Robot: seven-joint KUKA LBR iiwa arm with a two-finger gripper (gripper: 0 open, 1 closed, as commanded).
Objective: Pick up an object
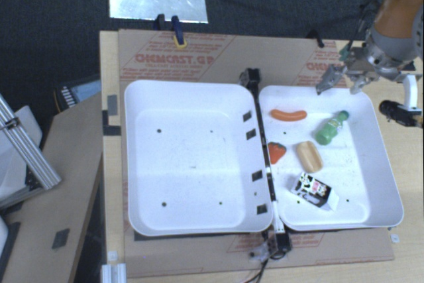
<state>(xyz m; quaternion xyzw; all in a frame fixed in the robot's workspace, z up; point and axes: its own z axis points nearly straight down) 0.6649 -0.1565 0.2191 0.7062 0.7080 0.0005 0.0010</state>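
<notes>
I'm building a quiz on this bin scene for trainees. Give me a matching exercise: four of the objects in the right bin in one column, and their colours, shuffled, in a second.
Objects:
1. bottle
2. sausage
3. bun
4. carton

Colours:
A. tan
B. black and white
C. green
D. orange-red

Pairs: 1-C, 2-D, 3-A, 4-B
</notes>
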